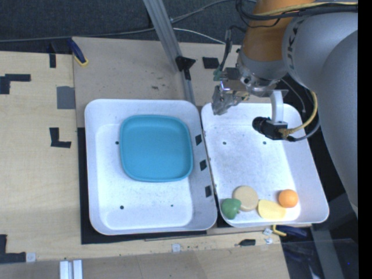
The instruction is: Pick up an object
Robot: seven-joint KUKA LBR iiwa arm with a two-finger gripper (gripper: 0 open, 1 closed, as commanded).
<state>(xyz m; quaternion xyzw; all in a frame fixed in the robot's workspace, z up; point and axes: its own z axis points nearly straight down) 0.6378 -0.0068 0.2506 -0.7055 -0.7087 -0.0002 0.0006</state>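
Observation:
Along the right bin's (261,161) near edge lie several small objects: a green piece (231,207), a tan round piece (246,197), a yellow piece (271,209) and an orange ball (288,198). My gripper (224,102) hangs over the far left corner of the right bin, well away from these objects. Nothing shows between its fingers. The grey arm with its orange band (278,4) comes in from the upper right.
A blue square plate (156,147) lies in the left bin (102,173). A slanted metal pole (168,36) stands behind the bins. A black cable fitting (268,127) hangs over the right bin's far side. Black tape marks dot the wooden bench.

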